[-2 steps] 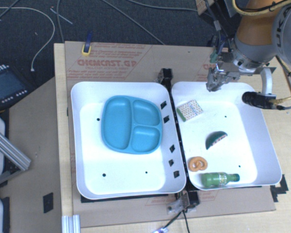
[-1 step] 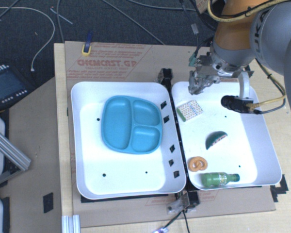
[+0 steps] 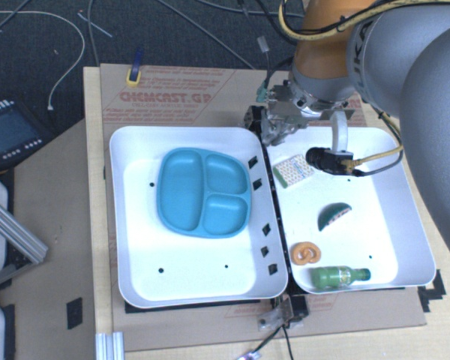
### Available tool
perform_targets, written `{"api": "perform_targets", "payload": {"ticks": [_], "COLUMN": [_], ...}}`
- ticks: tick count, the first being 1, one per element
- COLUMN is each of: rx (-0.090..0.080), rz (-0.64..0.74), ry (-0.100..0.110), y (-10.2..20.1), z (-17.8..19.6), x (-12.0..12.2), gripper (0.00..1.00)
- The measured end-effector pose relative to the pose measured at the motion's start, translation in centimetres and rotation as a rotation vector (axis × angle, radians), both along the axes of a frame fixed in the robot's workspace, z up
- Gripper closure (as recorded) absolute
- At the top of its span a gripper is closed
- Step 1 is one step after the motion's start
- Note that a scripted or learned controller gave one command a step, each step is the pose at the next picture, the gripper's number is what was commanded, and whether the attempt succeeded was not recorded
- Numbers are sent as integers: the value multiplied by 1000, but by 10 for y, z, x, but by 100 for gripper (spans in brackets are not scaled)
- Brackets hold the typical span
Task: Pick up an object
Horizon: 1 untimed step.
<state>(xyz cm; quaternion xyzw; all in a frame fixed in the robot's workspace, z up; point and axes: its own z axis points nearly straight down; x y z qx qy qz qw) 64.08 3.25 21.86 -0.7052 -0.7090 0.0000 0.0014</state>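
Packet: a small white packet (image 3: 293, 170) with a green dotted pattern lies flat in the right bin (image 3: 390, 235). It is the thing nearest the gripper (image 3: 276, 128), just below it and a little to the right in the view, and apart from it.
Gripper: it sits over the far end of the wall where the two bins meet, above their rims. Whether it is clenched or released cannot be told from this view, and nothing is seen in its grasp.
Green wedge: a dark green wedge (image 3: 334, 214) with a pale edge lies farther from the gripper than the packet, toward the near right, in the same bin.
Pretzel: an orange pretzel (image 3: 306, 254) lies near the front of the right bin, almost straight toward the viewer from the gripper.
Bottle: a green bottle (image 3: 340, 277) lies on its side at the front wall, just beyond the pretzel, farthest from the gripper in that bin.
Plate: a blue divided plate (image 3: 204, 193) rests in the left bin (image 3: 199, 265), to the gripper's near left, across the shared wall.
Under the bins: a cardboard sheet (image 3: 180, 88) with red print.
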Motion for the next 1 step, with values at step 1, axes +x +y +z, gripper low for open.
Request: {"api": "perform_targets", "payload": {"ticks": [1], "rx": [0], "rz": [0], "ry": [-5], "y": [54], "z": [11], "x": [9], "gripper": [100]}}
